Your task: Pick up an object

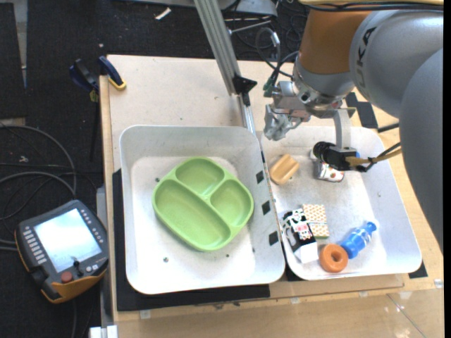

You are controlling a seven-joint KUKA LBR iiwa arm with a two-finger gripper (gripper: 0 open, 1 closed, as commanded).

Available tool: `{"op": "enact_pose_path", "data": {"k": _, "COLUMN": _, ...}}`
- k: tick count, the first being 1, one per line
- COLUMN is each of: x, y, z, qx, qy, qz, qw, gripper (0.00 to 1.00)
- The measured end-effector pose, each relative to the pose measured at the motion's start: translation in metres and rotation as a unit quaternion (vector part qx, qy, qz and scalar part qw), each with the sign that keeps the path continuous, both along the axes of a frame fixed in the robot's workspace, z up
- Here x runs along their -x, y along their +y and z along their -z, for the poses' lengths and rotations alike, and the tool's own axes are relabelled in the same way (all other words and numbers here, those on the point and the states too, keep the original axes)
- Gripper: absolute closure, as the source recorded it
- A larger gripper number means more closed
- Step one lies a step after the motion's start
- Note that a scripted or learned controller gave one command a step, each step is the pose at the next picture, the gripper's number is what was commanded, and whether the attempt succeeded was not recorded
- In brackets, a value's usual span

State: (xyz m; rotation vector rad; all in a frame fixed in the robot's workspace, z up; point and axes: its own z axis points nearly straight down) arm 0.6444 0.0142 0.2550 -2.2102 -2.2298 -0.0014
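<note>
nearest in the right bin (384, 189) lies an orange ring (333, 258), nearer than the tan block (284, 168) and to its right, with a blue bottle (358, 238) just beside the ring and a patterned box (304, 227) between ring and block. left of the block, in the left bin (141, 153), sits a green divided plate (203, 203). just beyond the block, apart from it, hangs the gripper (280, 127) (spread or pressed together, i cannot tell).
</note>
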Motion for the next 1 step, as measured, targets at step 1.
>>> {"op": "enact_pose_path", "data": {"k": 1, "x": -0.0018, "y": 0.0509, "z": 0.0090, "qx": 0.0005, "qy": 0.000, "qz": 0.000, "qw": 1.0000, "gripper": 1.00}}
